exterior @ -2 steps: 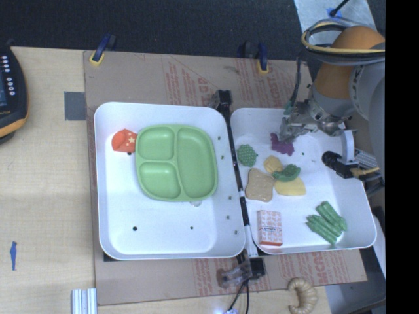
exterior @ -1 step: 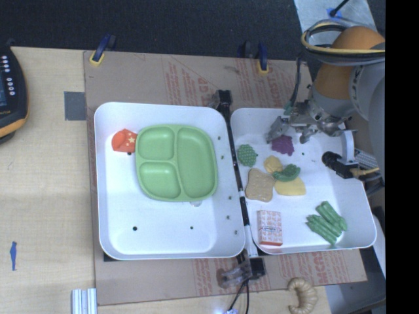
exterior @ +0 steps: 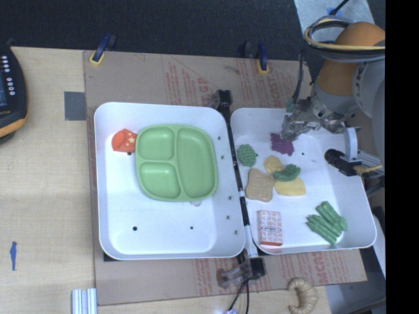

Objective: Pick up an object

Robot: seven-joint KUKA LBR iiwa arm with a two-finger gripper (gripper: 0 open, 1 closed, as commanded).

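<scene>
Closest to me, at the near edge of the worktop [exterior: 46,195], a curled beige ridged piece [exterior: 302,295] lies on the brown cardboard sheet [exterior: 163,277] just outside the right white bin [exterior: 350,198]. Inside that bin, a small red-and-white printed carton [exterior: 269,227] sits at its near left corner and a bundle of green bean pods [exterior: 327,222] lies toward its near right corner. Further in, a tan bread-like slab [exterior: 260,184] touches a yellow lump [exterior: 290,188], with a dark green leafy sprig [exterior: 287,171] and a small pale yellow chunk [exterior: 273,164] just behind them and a knobbly round green piece [exterior: 247,154] near the left wall. Beyond these lies a flat purple jagged piece [exterior: 283,144], toward the bin's far edge. The end effector [exterior: 292,131] hangs right over its far side; I cannot tell whether it is open or closed, or touching the piece. The left white bin [exterior: 163,231] holds a green divided plastic plate [exterior: 177,162] and, at its far left corner, a red piece with a yellow star [exterior: 123,140]. Two blue clamps [exterior: 262,57] pin the cardboard's far edge.
</scene>
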